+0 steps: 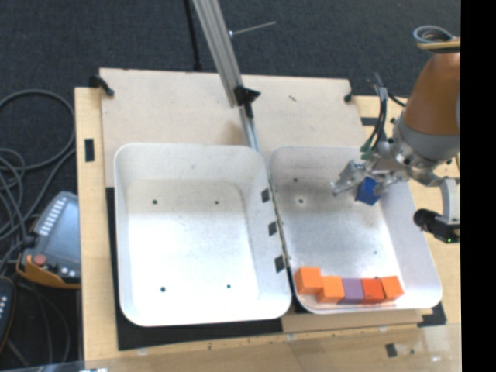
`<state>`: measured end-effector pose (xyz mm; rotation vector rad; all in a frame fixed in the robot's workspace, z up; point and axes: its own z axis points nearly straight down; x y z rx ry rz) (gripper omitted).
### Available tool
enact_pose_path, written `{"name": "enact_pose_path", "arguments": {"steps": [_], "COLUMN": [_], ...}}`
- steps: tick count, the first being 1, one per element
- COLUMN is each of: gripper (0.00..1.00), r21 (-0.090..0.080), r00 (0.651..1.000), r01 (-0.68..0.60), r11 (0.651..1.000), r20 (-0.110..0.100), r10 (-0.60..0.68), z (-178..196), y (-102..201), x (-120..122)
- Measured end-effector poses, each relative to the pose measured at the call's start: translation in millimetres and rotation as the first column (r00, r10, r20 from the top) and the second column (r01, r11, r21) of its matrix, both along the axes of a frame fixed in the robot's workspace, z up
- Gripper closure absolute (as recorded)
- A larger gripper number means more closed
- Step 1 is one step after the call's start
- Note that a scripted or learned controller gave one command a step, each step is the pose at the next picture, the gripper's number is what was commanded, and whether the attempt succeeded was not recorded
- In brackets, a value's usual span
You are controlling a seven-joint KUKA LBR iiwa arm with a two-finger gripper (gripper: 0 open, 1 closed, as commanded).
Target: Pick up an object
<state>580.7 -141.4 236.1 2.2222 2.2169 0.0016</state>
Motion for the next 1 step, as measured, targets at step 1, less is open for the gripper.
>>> {"name": "enact_pose_path", "arguments": {"steps": [1], "gripper": [0.0], "r21": [-0.001], "r00": [1.0], "r01": [0.0], "r11": [1.0], "r20": [-0.007], "r10": [0.0], "z": [-119.6], "y": [-48.6], "x": [9.4]}}
